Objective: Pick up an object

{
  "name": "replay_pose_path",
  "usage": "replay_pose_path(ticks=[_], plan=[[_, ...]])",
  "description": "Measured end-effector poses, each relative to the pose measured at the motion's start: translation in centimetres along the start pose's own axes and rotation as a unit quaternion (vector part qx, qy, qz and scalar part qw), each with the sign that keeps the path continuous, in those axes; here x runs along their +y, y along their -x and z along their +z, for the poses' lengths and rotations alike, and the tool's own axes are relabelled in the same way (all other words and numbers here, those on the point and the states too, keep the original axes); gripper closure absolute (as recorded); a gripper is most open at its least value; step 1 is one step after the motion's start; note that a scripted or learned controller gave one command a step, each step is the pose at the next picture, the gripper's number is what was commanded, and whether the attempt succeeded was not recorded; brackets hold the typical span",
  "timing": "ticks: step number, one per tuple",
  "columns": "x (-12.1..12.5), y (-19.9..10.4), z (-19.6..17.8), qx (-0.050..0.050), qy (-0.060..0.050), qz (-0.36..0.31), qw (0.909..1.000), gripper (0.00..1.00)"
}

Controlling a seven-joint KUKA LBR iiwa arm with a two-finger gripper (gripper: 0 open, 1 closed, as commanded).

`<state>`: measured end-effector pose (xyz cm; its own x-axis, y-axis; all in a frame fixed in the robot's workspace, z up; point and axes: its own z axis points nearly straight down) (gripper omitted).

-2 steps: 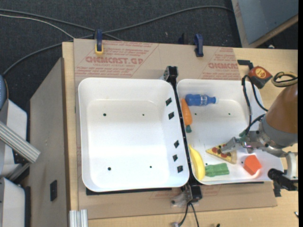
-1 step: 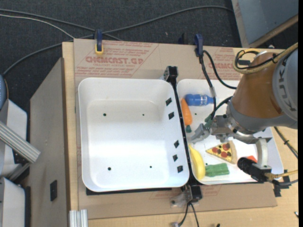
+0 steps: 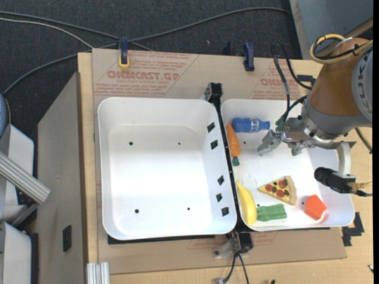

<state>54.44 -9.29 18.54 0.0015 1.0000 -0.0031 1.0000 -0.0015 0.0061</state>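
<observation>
My gripper hangs with fingers apart, clamping nothing, over the right bin; the blue bottle lies at its ten o'clock.

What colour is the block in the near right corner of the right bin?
The block is orange-red; the camera view shows it clearly, beside the pizza slice.

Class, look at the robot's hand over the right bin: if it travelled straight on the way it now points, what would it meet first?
Probably bare floor of the right white bin. The hand hangs over an open patch and seems to point mostly downward, between the blue plastic bottle and the toy pizza slice. Depth is unclear from this slanted view.
</observation>
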Motion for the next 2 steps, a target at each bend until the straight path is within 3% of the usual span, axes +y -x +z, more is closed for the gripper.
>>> replay_pose_path(ticks=[1,2], plan=[[10.0,-0.1,4.3,0.001,0.0,-0.003,1.0,0.0],[0.9,0.4,10.4,0.003,-0.009,0.001,1.0,0.0]])
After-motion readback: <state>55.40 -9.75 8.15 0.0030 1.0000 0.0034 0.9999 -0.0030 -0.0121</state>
